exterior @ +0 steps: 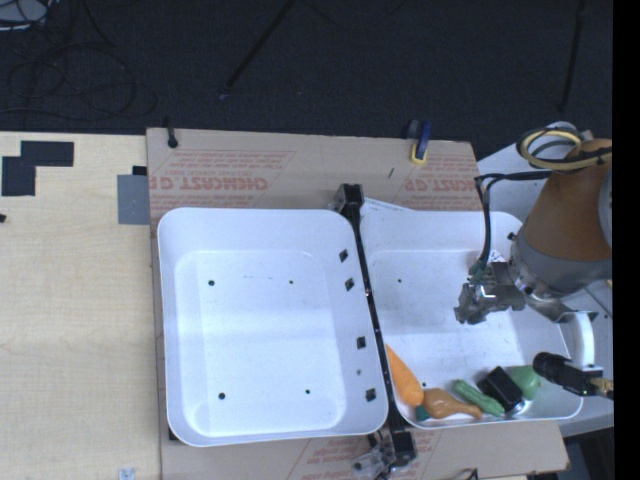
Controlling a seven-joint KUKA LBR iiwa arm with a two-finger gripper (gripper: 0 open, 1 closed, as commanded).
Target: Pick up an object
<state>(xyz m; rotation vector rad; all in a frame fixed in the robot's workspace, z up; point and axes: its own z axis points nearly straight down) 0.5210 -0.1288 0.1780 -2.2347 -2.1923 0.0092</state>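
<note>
While end effector (478,303) hovers above, carrot (402,376) lies well below-left.

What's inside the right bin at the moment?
In the right bin: an orange carrot-shaped piece, a tan piece, a green piece, a black block. The arm covers its right side.

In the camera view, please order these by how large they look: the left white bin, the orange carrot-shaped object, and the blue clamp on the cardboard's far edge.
1. Left white bin, by far the largest.
2. Orange carrot-shaped object.
3. Blue clamp, smallest; it lies farther from the camera, so its true size is less certain.
</note>
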